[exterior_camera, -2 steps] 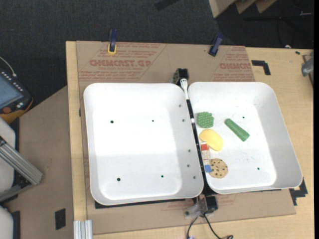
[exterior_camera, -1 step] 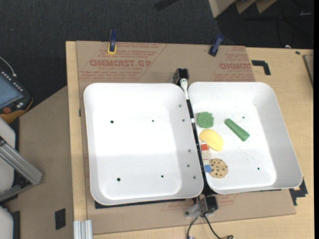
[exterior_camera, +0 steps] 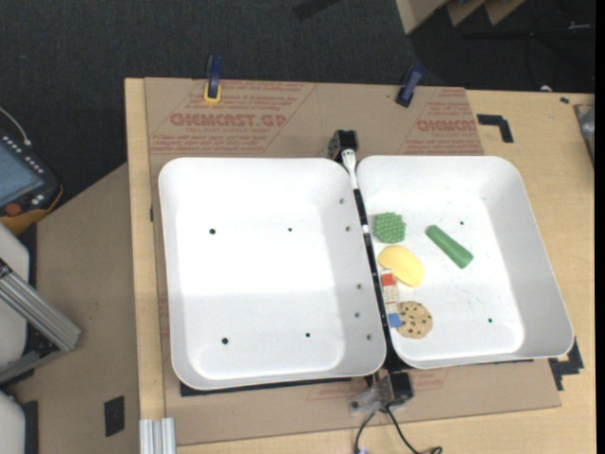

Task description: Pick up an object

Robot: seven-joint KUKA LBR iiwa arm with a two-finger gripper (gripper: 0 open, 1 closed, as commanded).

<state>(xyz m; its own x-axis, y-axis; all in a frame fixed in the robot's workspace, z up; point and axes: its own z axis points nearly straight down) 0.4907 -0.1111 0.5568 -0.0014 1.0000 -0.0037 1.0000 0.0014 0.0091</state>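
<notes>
We see the loose objects gathered in the right bin [exterior_camera: 529, 253], all in its left half, close to the wall it shares with its neighbour. A round, knobbly green piece [exterior_camera: 388, 226] lies farthest from us. Just below it rests a smooth yellow piece [exterior_camera: 403, 265], and the two look close to touching. A small red and white item [exterior_camera: 386, 279] sits against the yellow piece's lower left edge, next to the bin wall. Nearer the front lies a round cookie [exterior_camera: 414, 320] with dark chips, with a small blue item [exterior_camera: 394, 321] at its left side. A green stick [exterior_camera: 448, 246] lies aslant to the right of the others, apart from them, towards the middle of the bin.

We cannot tell how the jaws stand or whether they hold anything.

The left bin [exterior_camera: 189, 253] sits edge to edge with the right one. A black clip [exterior_camera: 343, 145] sits at the far end of their seam, and another clip [exterior_camera: 397, 386] with a cable sits at the near end. Both bins rest on a brown board [exterior_camera: 284, 116] printed with red lettering, which is fixed at its far edge by a yellow and blue clamp [exterior_camera: 214, 81] and a blue clamp [exterior_camera: 409, 85].
</notes>
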